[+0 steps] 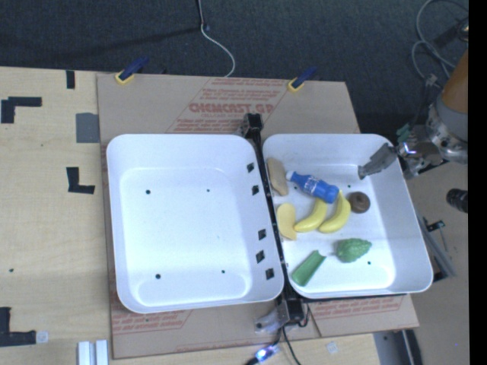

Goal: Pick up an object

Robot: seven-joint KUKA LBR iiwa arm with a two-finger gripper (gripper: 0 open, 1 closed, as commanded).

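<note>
Single overhead view, ordered outward from the gripper. The gripper (374, 166) sits over the far right part of the right bin (415, 238), at the end of the grey arm (441, 139) that enters from the right. How wide it stands cannot be told from this angle, and it is apart from every object.

Nearest to it, just below and to its left, lies a small brown round object (359, 201). Further left is a blue bottle (313, 186) with a white cap, lying on its side. Below the bottle, two yellow bananas (326, 217) lie touching each other, and a pale yellow piece (286, 221) rests against their left end. Below the gripper, toward the near wall, sits a green leafy item (352, 249), with an elongated green vegetable (308, 268) to its left. A tan oblong object (277, 177) lies against the bin's left wall.

Beyond that wall stands the left bin (122, 204). Both bins rest on a printed cardboard sheet (221, 105), held at its far edge by two yellow-and-blue clamps (133, 68).
</note>
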